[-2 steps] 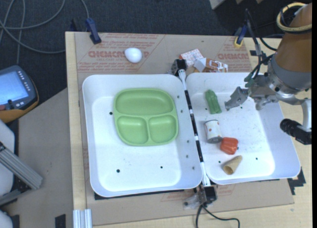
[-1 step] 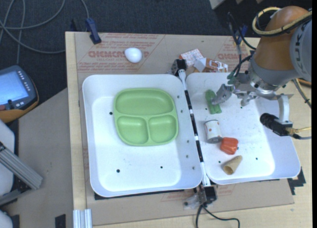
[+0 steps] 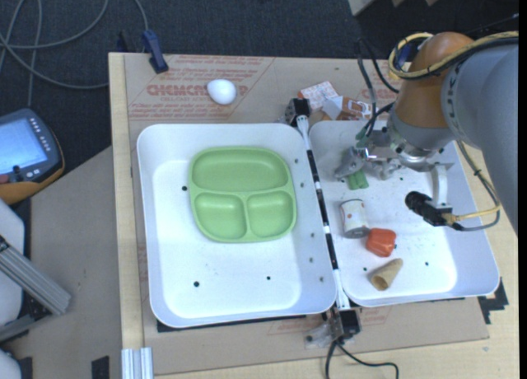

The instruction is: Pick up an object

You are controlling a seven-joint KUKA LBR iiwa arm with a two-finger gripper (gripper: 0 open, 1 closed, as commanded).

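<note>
Seemingly nothing is lifted yet: the gripper (image 3: 360,163) hovers above the small green piece (image 3: 356,180), its grasp indiscernible.

Small green block (image 3: 357,179), white can (image 3: 354,217), orange piece (image 3: 380,241), tan cone (image 3: 385,273) in right bin (image 3: 469,266).

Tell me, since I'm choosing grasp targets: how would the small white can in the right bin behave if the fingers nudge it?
The white can lies on its side, so it would probably roll on a nudge. It looks small and toy-like, likely light and rigid. The orange piece beside it might stop a roll that way.
</note>
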